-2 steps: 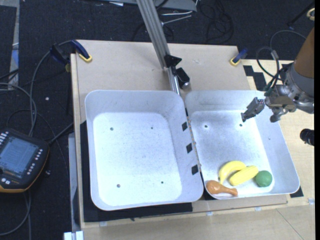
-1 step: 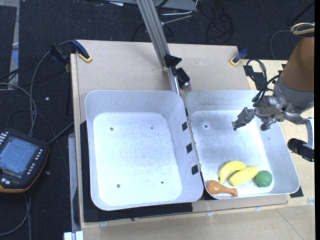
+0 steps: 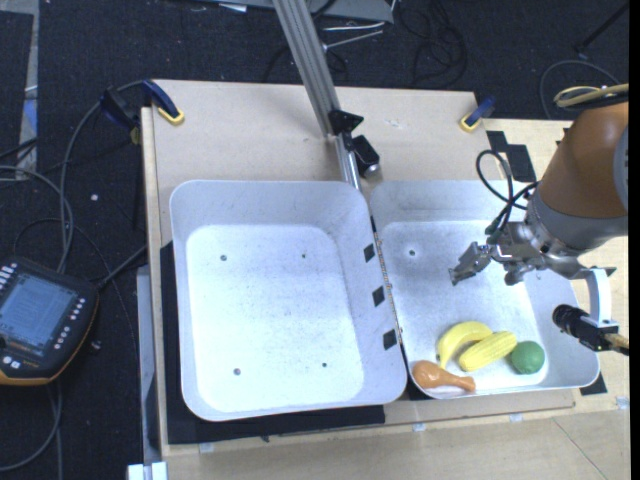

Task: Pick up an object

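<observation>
Four toy foods lie along the front edge of the right bin (image 3: 420,218): a yellow banana (image 3: 460,337), a yellow corn cob (image 3: 488,350) leaning against it, a green lime (image 3: 527,357) at the right, and an orange pear-shaped piece (image 3: 443,376) in the front corner. My gripper (image 3: 489,271) hangs over the middle of the right bin, behind the foods and apart from them. It is open, and nothing sits between its fingers.
The left bin (image 3: 190,218) sits beside the right one on the wooden bench (image 3: 260,128). A slanted metal rail (image 3: 310,58) with a black clamp (image 3: 358,151) reaches down to the bins' shared back corner. A black bracket (image 3: 580,325) sticks out at the right bin's edge.
</observation>
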